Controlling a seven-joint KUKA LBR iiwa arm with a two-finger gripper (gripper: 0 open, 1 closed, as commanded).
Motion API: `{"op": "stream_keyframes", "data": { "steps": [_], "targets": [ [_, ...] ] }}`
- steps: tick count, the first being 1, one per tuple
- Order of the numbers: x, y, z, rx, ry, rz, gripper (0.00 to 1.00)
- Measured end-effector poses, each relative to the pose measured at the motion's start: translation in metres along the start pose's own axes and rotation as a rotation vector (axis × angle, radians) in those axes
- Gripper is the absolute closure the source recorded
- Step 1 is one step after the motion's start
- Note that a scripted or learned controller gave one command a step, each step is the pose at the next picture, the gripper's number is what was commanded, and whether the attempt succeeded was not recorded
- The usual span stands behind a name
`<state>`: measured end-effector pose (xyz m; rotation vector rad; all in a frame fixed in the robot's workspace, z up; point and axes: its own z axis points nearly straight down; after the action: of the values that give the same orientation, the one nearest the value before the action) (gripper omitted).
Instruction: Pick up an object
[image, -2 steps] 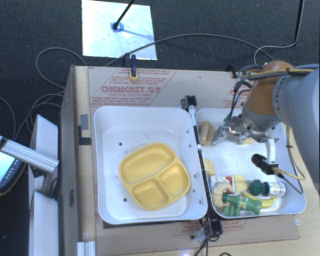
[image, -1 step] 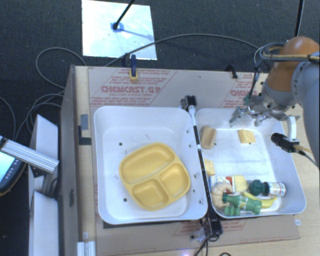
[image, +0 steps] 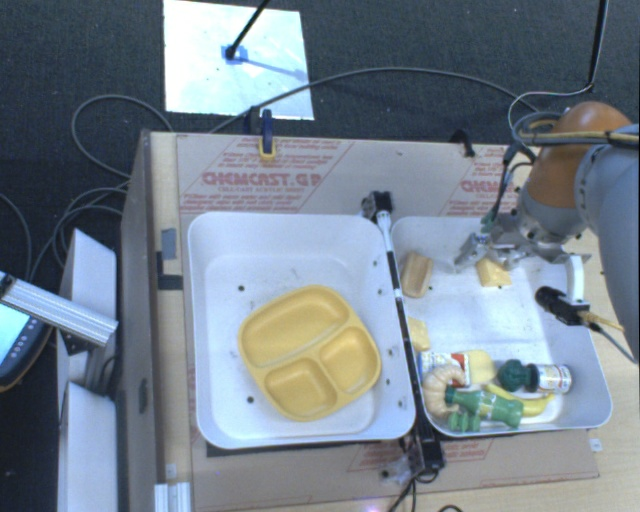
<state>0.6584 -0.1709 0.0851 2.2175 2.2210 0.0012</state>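
My gripper (image: 489, 253) hangs over the far part of the right bin (image: 590, 400), with the grey arm and its orange band coming in from the right. A small pale yellow wedge (image: 493, 273) sits right under the gripper, touching or nearly touching it; whether it is gripped is unclear. Another yellow wedge (image: 415, 273) leans against the bin's left wall. A third yellow piece (image: 418, 333) lies lower along that wall.
At the near end of the right bin lies a pile: a small bottle with a dark green cap (image: 530, 377), a green bottle (image: 480, 408), a banana (image: 535, 405) and a pale pastry-like piece (image: 440, 380). The left bin (image: 215, 300) holds a yellow compartment plate (image: 308, 350).
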Motion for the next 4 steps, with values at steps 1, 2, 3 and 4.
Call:
{"op": "stream_keyframes", "data": {
  "steps": [1, 2, 3, 4],
  "targets": [
    [0.000, 0.003, -0.015, -0.010, -0.003, -0.004, 1.00],
    [0.000, 0.002, -0.013, -0.006, -0.003, -0.004, 0.00],
    [-0.003, -0.032, 0.001, 0.001, 0.001, 0.000, 0.00],
    [-0.036, -0.034, 0.000, -0.001, 0.000, 0.001, 0.00]
  ]
}}
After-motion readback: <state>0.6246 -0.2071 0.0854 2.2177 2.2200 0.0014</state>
